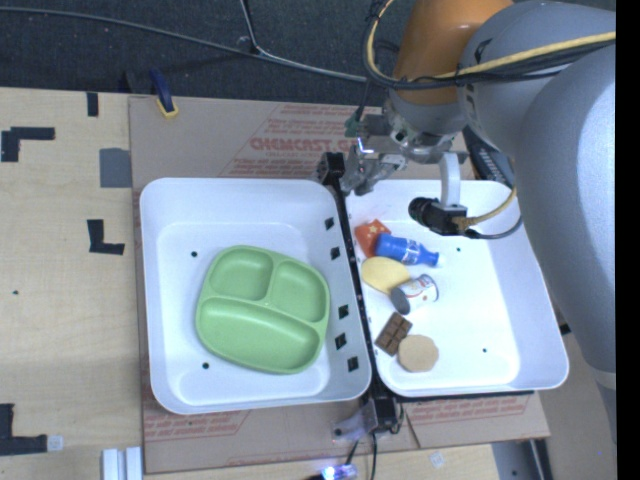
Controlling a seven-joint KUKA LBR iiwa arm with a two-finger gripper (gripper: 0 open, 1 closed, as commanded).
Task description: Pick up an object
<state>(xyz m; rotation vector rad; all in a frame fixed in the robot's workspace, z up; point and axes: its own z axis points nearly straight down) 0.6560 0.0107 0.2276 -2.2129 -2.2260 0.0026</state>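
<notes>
The right bin (500, 308) holds a cluster of small objects along its left side. They are a red packet (370, 235), a blue bottle (409, 251), a yellow lemon-like piece (381, 273), a small grey-and-white can (416, 291), a brown bar (392, 334) and a round tan cookie (418, 353). My gripper (356, 171) hangs over the far end of the divider between the bins, above and behind the red packet. I see nothing held in it.
A green divided plate (263, 308) lies in the left bin (170, 228). The grey arm with its orange band (440, 18) fills the upper right, and a black cable part (438, 216) hangs over the right bin's back.
</notes>
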